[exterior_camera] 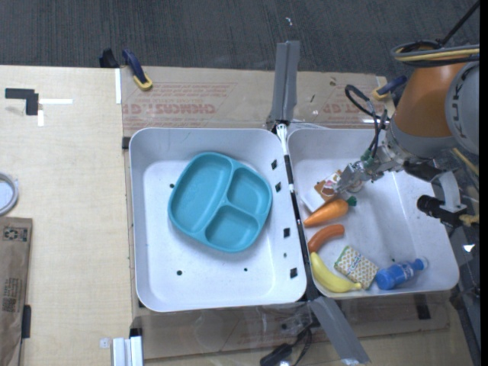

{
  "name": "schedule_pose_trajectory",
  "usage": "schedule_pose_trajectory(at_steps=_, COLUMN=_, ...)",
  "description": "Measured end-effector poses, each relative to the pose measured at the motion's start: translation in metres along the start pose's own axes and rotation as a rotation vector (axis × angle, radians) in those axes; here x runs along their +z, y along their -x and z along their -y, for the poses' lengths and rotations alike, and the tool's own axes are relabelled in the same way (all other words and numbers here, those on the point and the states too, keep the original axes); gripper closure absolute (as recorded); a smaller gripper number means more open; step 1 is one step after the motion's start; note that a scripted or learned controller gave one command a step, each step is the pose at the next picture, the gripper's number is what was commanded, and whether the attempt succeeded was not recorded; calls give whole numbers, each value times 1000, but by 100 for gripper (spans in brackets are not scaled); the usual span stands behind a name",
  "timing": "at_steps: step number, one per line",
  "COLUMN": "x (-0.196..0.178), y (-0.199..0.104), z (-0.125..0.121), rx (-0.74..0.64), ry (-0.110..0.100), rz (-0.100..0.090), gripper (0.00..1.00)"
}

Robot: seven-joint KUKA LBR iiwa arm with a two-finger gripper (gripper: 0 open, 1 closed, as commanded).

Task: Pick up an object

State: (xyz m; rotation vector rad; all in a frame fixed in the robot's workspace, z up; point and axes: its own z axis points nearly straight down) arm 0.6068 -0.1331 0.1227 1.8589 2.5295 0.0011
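My gripper (pixel 351 180) hangs low in the right bin (pixel 412 227), near its left-centre. Just left of it lies a small red and white packet (pixel 328 185), close to or touching the gripper's tip. An orange carrot (pixel 326 212) with a green end lies right below the gripper. Toward the front are an orange sausage-shaped piece (pixel 325 236), a yellow banana (pixel 332 275), a checkered yellow-green block (pixel 355 265) and a blue bottle (pixel 396 274) on its side. I see nothing lifted off the bin floor.
The left bin (pixel 152 227) holds a blue three-part plate (pixel 221 202). A grey divider post (pixel 286 82) rises between the bins at the back. The arm's orange band (pixel 427 101) looms over the right bin's back right corner, with cables around it.
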Motion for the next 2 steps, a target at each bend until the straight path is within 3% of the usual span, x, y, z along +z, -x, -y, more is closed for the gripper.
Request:
schedule_pose_trajectory(at_steps=1, x=-48, y=25, z=-10, rx=-56, ry=0, rz=1, gripper=0)
schedule_pose_trajectory(at_steps=2, x=-6, y=26, z=-28, rx=-67, ry=-2, rz=0, gripper=0)
